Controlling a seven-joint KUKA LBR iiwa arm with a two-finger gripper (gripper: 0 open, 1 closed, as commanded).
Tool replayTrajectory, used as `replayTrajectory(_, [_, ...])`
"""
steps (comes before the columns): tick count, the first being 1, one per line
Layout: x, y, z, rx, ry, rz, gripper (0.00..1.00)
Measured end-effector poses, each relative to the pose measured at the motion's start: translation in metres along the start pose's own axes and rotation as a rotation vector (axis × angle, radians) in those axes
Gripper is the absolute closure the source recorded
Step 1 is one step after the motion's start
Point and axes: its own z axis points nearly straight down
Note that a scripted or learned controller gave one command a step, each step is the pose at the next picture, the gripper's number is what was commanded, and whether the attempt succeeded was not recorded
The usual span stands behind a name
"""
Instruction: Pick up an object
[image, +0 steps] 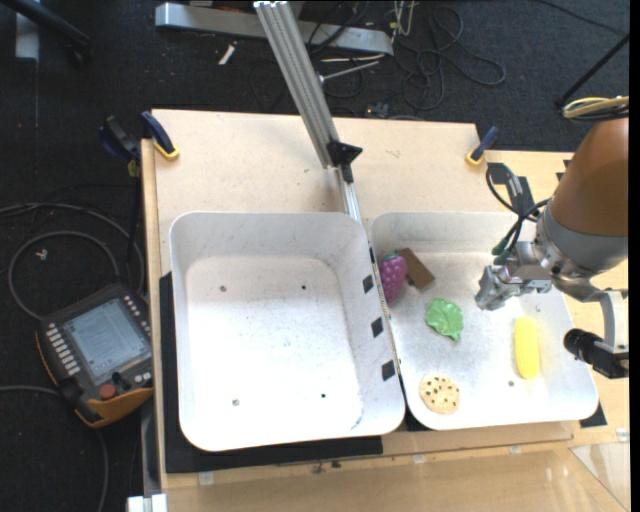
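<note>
The right bin (470, 232) holds a purple grape bunch (392, 276) beside a small brown block (417, 270), a green leafy piece (445, 318), a yellow corn-like piece (526, 347) and a round cookie (439, 393). My gripper (493, 291) hangs over the right bin, between the green piece and the yellow piece and a little behind both. It points down and to the left. Nothing shows between its tips.
The left bin (200, 240) lies beside the right one, with a divider ridge (378, 310) between them. A metal pole (305, 85) slants up from the bins' back. Yellow clamps (163, 145) grip the bench corners. A pendant (98, 345) lies on the floor at left.
</note>
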Motion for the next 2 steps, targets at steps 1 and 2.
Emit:
replayTrajectory(1, [0.043, 0.009, -0.001, 0.001, 0.002, -0.004, 1.0])
replayTrajectory(2, [0.1, 0.017, 0.008, 0.004, 0.003, -0.005, 1.0])
